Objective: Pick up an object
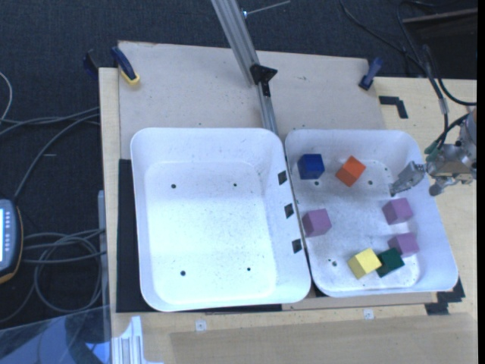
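Two shallow white bins are seen side by side on the bench [197, 74]; the left bin [151, 146] and the right bin [432, 226] touch along their inner walls, where small black clips are set. All the blocks are found in the right bin: a blue cube [311, 166] lies near the far left corner, with an orange cube [350, 171] just beside it toward the middle of the far wall; a purple cube [317, 221] rests near the left wall, about halfway along it; a second purple cube [397, 211] is placed near the right wall, and a third purple cube [407, 243] lies closer to the near right corner; a yellow cube [364, 262] and a green cube [391, 262] are set touching each other along the near wall. The gripper [421, 179] is held over the right wall of the right bin, above and just beyond the second purple cube; its fingers are spread apart and nothing is seen between them. A slanted metal rail [239, 36] is fixed at the far edge of the bench.
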Controlling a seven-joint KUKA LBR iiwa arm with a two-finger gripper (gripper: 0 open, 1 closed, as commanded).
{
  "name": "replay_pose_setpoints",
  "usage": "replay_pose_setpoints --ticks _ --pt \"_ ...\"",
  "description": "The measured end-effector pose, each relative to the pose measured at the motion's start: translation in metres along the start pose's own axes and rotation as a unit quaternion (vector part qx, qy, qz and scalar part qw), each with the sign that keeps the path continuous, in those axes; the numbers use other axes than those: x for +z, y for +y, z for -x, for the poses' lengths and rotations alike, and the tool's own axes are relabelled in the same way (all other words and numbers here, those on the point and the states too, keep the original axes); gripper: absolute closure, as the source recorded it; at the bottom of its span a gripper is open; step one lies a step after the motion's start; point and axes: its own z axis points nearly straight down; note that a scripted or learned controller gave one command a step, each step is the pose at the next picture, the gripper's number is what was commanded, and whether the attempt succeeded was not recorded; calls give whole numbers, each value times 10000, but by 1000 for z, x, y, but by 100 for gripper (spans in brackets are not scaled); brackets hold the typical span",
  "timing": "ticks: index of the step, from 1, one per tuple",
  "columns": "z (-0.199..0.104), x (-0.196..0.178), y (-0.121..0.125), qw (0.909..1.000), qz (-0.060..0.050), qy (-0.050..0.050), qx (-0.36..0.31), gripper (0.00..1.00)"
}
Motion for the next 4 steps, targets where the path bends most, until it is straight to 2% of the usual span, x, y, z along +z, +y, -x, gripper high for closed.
replay_pose_setpoints --ticks 1,2,3,4 --pt "0 0 0 10000 2 0 3 0" --pt "2 63 -1 10000 -31 7 10 0" --pt "5 116 -5 10000 56 -55 20 0" --pt "8 119 0 10000 78 -44 12 0"
